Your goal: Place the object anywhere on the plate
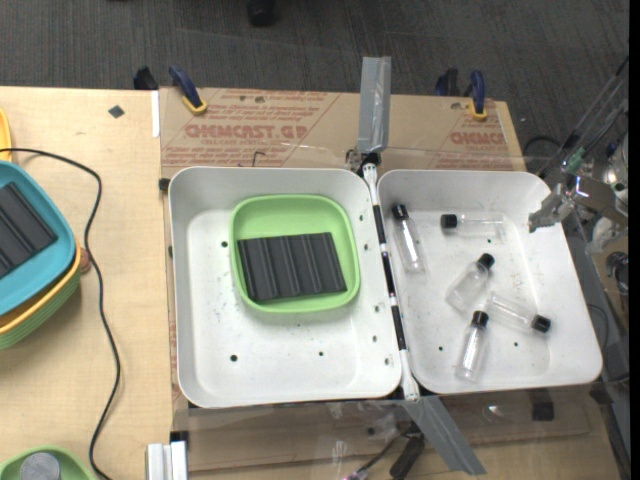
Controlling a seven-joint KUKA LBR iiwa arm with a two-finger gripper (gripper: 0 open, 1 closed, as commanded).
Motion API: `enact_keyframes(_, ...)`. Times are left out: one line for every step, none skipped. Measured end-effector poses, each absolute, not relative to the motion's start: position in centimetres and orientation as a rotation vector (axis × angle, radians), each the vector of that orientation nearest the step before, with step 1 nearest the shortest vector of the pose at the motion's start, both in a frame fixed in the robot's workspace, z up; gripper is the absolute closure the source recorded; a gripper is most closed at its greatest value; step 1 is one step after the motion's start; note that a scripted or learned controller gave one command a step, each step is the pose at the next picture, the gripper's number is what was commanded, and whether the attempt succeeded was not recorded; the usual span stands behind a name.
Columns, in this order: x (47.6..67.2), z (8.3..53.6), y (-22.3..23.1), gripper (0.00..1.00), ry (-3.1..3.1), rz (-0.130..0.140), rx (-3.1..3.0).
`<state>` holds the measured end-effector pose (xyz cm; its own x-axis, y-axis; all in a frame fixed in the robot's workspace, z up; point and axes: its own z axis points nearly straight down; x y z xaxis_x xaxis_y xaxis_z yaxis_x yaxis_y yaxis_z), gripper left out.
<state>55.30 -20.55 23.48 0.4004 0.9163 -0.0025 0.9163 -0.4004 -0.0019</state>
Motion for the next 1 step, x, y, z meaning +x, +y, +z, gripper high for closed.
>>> enact_keyframes(54.53, 26.3, -16.77, 0.0, -1.284, 0.007, -2.867)
